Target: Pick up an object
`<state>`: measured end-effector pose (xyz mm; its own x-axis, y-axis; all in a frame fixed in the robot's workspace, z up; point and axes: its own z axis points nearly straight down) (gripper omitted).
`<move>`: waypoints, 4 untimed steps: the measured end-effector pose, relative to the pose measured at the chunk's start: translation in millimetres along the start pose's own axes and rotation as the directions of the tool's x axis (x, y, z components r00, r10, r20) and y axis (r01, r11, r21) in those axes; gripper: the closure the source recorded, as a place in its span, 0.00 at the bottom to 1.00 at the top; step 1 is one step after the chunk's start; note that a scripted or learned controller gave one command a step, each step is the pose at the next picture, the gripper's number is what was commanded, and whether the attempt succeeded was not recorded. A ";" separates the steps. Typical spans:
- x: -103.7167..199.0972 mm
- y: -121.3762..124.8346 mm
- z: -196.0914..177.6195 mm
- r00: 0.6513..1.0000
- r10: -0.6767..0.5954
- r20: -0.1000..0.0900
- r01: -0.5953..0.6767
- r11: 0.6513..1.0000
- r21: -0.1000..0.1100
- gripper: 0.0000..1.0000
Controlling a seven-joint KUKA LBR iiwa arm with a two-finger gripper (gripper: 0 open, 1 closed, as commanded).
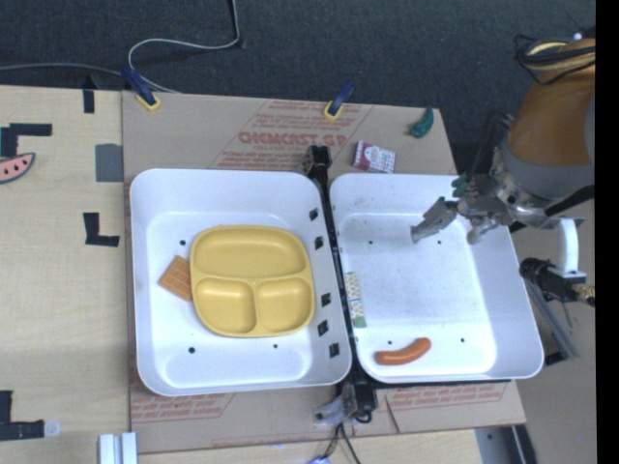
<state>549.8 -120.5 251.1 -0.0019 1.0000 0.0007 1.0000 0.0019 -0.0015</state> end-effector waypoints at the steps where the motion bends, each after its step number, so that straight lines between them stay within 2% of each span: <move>1: -7.3 -36.1 157.2 1.000 0.002 -0.001 -0.002 1.000 0.002 0.00; 2: 12.0 22.3 164.6 1.000 0.000 0.002 0.000 1.000 -0.006 0.00; 3: 11.0 22.1 155.1 1.000 0.001 0.004 -0.001 1.000 -0.007 1.00; 4: 11.0 22.1 155.2 1.000 0.001 0.003 -0.001 1.000 -0.006 0.00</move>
<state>571.7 -109.3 95.9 -0.0006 1.0000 -0.0027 1.0000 0.0006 0.0046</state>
